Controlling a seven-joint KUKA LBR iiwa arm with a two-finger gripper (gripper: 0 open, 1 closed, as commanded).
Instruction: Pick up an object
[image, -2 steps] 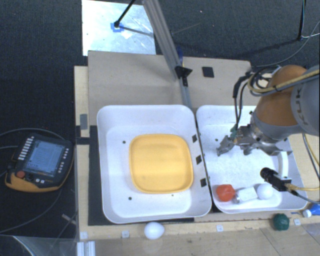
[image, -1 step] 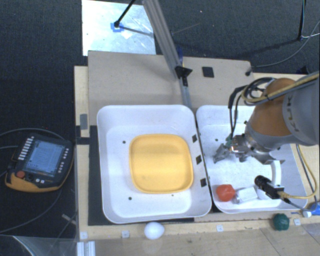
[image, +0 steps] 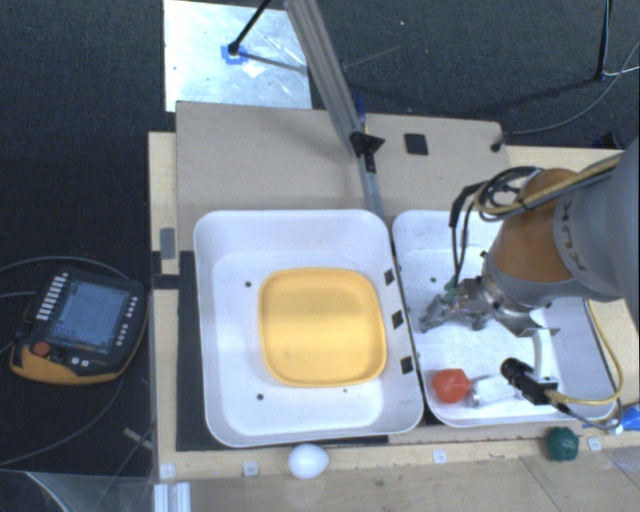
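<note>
Near bench edge: white egg-shaped ball (image: 308, 461) is lying just outside the left bin's (image: 215, 330) near rim, and a dark green ball (image: 561, 444) is sitting by the bench's (image: 500, 470) near right corner, outside the right bin (image: 415, 235).
Task's thing: red object (image: 450, 385) is resting in the right bin's near left corner, close against the near wall; it is looking small, rounded and slightly lumpy, matte red, with a pale stub poking out to its right.
Left bin's load: yellow square plate (image: 323, 326) is lying flat at the bin's middle.
Gripper (image: 447, 308): it is hanging over the right bin's left half, beyond the red object and apart from it; nothing is showing between its fingers, and whether they are spread or closed I cannot tell.
Step in hand: by my judgement the arm (image: 560, 240) is positioning for a grasp, with nothing lifted yet.
Next move: it is probably calling for a shift toward the near left corner, then a descent clearing both walls.
</note>
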